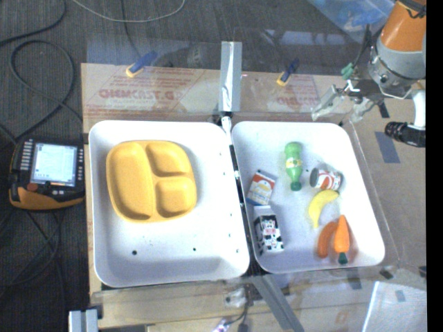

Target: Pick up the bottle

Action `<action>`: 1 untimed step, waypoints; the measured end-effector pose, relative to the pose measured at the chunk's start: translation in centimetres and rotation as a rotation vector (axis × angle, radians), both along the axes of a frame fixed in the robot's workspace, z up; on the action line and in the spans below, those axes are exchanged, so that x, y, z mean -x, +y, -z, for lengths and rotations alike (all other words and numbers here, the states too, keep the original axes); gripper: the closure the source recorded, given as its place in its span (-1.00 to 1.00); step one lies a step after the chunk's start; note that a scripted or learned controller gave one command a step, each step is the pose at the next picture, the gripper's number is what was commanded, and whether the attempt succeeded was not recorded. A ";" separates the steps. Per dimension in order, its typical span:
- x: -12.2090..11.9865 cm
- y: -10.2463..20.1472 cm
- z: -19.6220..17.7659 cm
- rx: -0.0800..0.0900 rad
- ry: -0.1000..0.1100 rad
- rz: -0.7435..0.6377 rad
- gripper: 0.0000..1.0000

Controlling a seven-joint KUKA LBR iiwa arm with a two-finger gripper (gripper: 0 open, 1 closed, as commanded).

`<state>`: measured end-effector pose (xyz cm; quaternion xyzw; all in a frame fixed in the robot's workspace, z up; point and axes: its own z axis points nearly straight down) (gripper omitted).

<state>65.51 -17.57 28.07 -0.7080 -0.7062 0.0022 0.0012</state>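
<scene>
- Bins sat side by side on the bench: the left bin [111, 254] held a yellow sectioned tray [152, 180], lying flat in its upper half.
- Nearest in the right bin [363, 254] were a small black-and-white carton [269, 234] and an orange carrot [335, 238] with its green end toward the front rim.
- Farther in lay a yellow banana [320, 205], a red-and-white packet [260, 187] and a tipped can [326, 179].
- The green bottle [293, 164] lay on its side near the middle of the right bin, just left of the can, untouched.
- The gripper [340, 101] hung beyond the right bin's far right corner, well apart from the bottle, its fingers spread wide and holding nothing.
- A metal post [230, 75] stood behind the seam between the bins.
- A handheld controller [46, 171] lay on the dark carpet left of the bench, with cables looping nearby.
</scene>
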 end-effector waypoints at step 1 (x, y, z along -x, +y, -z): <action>-1.2 0.4 17.1 0.003 0.001 0.087 -1.00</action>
